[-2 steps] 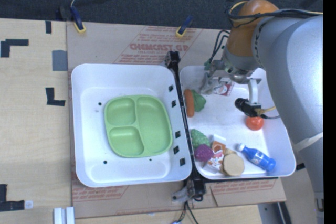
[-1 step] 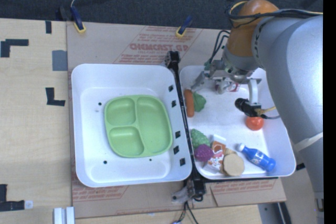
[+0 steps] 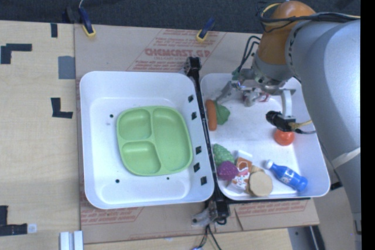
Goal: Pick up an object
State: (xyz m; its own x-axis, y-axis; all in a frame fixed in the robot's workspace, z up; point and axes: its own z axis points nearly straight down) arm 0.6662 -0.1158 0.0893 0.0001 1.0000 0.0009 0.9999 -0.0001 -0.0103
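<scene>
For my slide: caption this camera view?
Arm's claw over right bin of toys; green tray in left bin.

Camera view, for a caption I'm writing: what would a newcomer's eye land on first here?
Probably the bright green divided plate, alone in the left bin. Next, the grey arm with its orange band coming in from the right over the right bin, its gripper near the far end. Then the toy food along that bin's near side, with a blue bottle and a red tomato.
</scene>
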